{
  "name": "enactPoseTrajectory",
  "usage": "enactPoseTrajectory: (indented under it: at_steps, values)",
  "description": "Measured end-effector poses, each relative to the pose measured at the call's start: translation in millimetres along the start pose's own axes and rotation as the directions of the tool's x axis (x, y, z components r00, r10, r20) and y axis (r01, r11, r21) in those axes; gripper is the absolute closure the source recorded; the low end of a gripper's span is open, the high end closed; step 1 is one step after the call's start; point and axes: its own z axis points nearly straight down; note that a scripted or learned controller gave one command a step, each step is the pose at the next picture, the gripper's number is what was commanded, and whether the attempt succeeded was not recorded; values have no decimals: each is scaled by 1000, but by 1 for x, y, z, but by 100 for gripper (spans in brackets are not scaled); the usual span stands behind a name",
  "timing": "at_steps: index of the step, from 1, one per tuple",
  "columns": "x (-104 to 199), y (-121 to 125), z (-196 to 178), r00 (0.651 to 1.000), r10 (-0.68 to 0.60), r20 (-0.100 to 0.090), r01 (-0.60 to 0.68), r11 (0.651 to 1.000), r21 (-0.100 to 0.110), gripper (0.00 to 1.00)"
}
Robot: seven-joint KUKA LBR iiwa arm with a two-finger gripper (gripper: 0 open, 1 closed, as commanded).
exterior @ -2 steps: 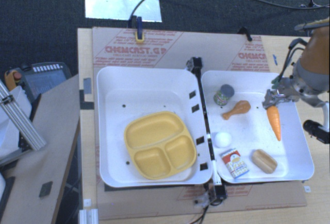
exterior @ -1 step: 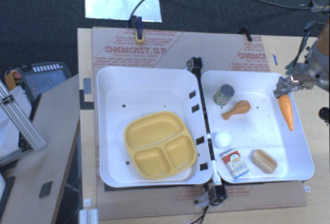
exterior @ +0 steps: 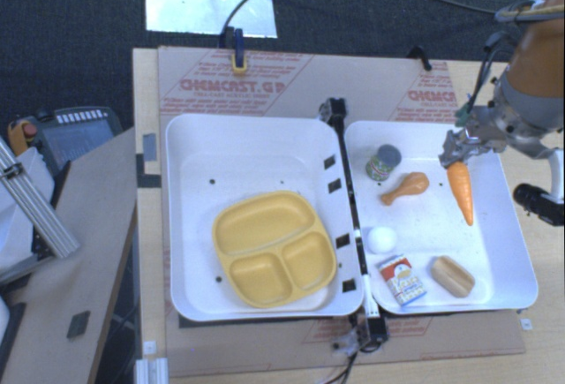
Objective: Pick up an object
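In the right bin (exterior: 521,272) an orange carrot (exterior: 462,192) points toward the near side, its thick end at the far side. My gripper (exterior: 463,148) sits right at that thick end, at the bin's far right. The view does not let me judge whether the carrot is gripped or merely lies below the gripper. Also in this bin are a small can (exterior: 383,163), a brown drumstick (exterior: 406,188), a white ball (exterior: 381,239), a red-and-white box (exterior: 402,279) and a bread roll (exterior: 452,275).
The left bin (exterior: 194,161) holds a yellow divided tray (exterior: 274,248) near its front right. A black divider strip (exterior: 346,197) runs between the bins. The arm's orange band (exterior: 534,64) and grey wrist hang over the right bin's far right corner.
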Motion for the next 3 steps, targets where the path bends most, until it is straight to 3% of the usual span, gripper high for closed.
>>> enactPoseTrajectory:
  at_steps: [1, 3]
  values:
    - [48, -1, 16, 1000, 0, 0, 0, 1000, 1, 100]
    - [155, -2, 10, 1000, -1, 0, 1, 1000, 1, 100]
